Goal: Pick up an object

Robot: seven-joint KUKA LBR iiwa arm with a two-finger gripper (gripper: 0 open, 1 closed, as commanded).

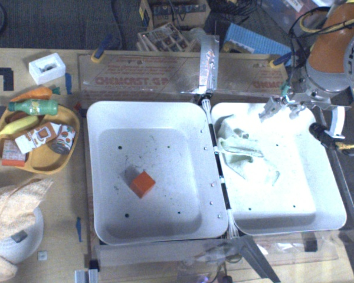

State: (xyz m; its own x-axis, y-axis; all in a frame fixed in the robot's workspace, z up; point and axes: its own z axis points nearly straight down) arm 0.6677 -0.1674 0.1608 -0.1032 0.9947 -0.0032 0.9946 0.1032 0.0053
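An orange cube (143, 184) lies in the left bin (106, 122), a little left of and below its middle. In the right bin (324, 187), pale, whitish-green crumpled pieces (242, 150) lie near the left wall. My gripper (281, 107) hangs over the right bin's far edge, up and to the right of those pale pieces. Its two fingers (266, 111) are spread open with nothing between them. The cube is far to its lower left, in the other bin.
A wooden bowl (47, 163) with a green bottle, a banana and small packets sits left of the bins. A beige cloth (15, 211) lies at lower left, a white box (47, 68) at upper left. Clear panels (141, 78) stand behind the bins.
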